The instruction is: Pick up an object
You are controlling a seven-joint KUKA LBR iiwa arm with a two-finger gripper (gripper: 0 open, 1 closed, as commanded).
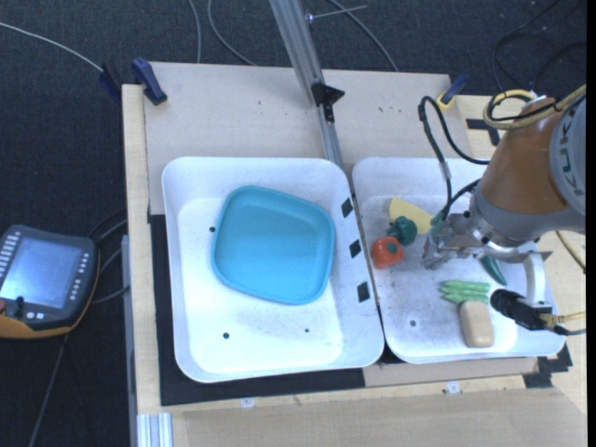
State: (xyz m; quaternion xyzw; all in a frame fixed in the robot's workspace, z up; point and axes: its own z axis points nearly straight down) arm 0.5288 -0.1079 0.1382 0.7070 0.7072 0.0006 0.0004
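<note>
One gripper (445,247) low beside tomato (386,251)

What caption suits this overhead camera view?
Pincer low in the right bin among toy foods; blue plate fills the left bin.

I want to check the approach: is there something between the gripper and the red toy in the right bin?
Nothing visible. The gripper sits in the right bin, and bare floor lies between it and the red toy. The teal piece is near, above that path.
</note>
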